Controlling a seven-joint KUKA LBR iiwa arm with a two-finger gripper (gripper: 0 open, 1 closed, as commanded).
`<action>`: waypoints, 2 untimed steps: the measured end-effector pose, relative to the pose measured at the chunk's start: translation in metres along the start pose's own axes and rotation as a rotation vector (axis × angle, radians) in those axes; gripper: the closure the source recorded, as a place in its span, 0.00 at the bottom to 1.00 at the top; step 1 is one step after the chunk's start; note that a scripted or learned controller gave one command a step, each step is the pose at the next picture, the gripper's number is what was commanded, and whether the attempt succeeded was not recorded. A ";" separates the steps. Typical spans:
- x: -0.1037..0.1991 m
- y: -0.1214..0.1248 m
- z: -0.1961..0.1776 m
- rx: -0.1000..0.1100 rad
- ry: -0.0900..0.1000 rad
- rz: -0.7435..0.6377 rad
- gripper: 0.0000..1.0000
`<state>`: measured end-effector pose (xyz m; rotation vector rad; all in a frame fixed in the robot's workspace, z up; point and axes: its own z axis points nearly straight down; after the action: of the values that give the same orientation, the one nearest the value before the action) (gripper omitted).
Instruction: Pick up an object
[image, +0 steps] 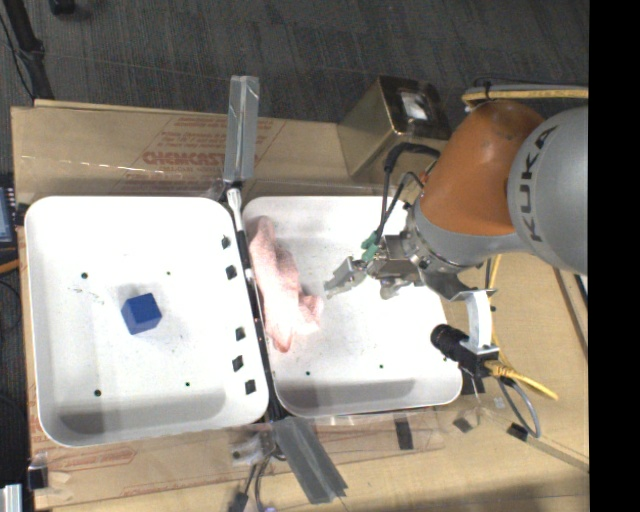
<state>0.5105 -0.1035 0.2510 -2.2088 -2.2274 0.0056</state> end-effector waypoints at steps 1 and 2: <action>0.005 0.054 0.084 0.002 0.000 -0.096 0.00; 0.005 0.054 0.084 0.001 -0.001 -0.096 0.00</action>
<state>0.5641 -0.0980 0.1670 -2.0988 -2.3305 0.0076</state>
